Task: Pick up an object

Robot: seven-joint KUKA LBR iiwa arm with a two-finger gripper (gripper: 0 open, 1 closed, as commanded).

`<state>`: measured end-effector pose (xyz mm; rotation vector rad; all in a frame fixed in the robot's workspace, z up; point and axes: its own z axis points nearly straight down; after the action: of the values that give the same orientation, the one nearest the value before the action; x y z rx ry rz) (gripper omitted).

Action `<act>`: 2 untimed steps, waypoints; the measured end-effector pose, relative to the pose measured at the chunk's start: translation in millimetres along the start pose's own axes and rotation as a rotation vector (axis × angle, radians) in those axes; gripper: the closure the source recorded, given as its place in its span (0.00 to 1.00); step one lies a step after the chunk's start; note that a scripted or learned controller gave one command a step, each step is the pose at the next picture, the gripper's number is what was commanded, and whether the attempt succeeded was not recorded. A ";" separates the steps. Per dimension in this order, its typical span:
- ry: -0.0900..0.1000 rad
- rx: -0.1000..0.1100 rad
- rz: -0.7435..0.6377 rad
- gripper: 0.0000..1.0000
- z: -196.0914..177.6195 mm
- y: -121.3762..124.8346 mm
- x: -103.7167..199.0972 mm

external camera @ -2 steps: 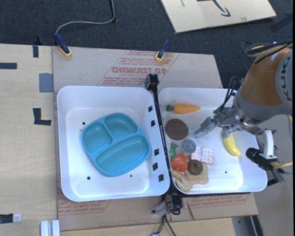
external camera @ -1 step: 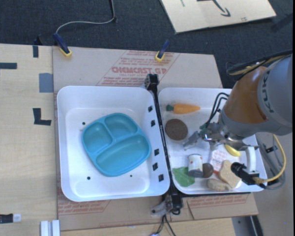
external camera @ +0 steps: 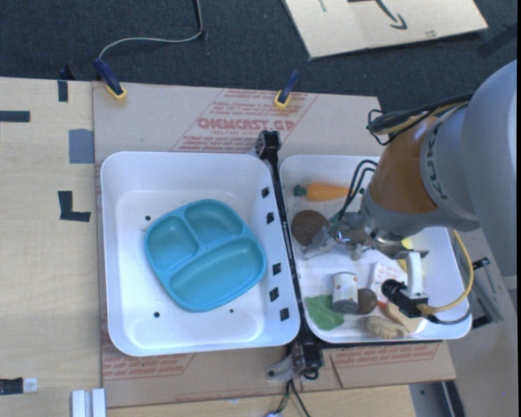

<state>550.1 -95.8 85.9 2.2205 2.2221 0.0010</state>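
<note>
My arm [external camera: 434, 172] hides much of the right bin [external camera: 458, 272]; I cannot tell the pincer's [external camera: 352, 237] state beside the brown disc [external camera: 309, 226].

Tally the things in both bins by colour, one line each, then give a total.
Blue: 1, the divided plate in the left bin.
Orange: 1, the carrot.
Brown: 1, the round disc.
Green: 1, the leaf-shaped piece.
Tan: 1, the lump.
White: 1, the small can.
Total: 6 that I can tell apart.
</note>
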 end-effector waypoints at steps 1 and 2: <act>0.000 -0.001 -0.002 0.00 -98.9 53.4 66.6; -0.002 0.000 0.000 0.00 -125.6 86.0 28.7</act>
<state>636.0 -67.1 211.6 2.2198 2.2214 -0.0016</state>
